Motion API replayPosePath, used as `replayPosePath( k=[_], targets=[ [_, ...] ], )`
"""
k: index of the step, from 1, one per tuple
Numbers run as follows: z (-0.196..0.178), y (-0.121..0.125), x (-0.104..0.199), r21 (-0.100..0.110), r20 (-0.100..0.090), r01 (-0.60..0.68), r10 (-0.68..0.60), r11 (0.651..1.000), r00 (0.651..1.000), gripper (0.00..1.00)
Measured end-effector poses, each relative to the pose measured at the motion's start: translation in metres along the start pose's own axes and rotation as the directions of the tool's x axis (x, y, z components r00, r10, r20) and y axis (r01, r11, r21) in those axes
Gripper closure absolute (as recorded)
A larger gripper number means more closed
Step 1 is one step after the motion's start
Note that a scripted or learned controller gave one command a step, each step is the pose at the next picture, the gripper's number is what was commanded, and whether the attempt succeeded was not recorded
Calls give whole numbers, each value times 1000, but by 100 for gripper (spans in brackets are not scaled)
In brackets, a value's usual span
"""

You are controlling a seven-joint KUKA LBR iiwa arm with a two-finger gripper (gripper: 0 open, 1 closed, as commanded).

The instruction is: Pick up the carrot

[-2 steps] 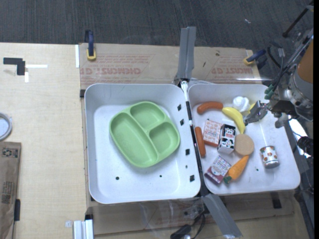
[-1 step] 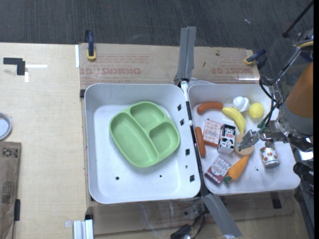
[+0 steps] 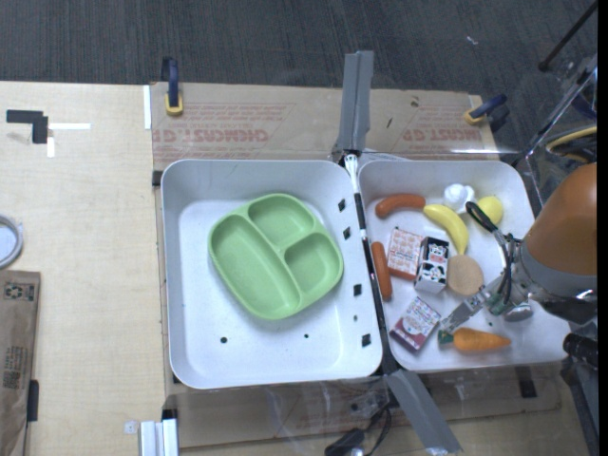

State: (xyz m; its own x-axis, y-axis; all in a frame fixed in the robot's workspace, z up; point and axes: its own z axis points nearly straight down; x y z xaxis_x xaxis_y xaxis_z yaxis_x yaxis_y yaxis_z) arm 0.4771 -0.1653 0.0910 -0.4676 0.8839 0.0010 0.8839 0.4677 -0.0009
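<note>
The small orange plastic carrot [image 3: 480, 341] lay near the front of the right white bin [image 3: 521, 190], and the metal two-finger gripper [image 3: 460, 317] sat just beside it, fingers slightly apart, holding nothing.

Two bins sit side by side on the bench; the left bin [image 3: 176, 283] holds a compartment plate [image 3: 275, 255]; the right bin [image 3: 518, 174] holds a banana [image 3: 446, 224] behind a bread roll [image 3: 465, 275], two sausages [image 3: 400, 203] toward its left, and a carrot [image 3: 480, 341] nearest the front edge, the gripper [image 3: 465, 313] just behind it.
</note>
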Motion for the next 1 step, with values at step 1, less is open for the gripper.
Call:
replayPosePath(
  k=[1],
  targets=[
    [-130, -3, -35, -1, 3, 119, -119, 993, 993, 0]
  ],
)
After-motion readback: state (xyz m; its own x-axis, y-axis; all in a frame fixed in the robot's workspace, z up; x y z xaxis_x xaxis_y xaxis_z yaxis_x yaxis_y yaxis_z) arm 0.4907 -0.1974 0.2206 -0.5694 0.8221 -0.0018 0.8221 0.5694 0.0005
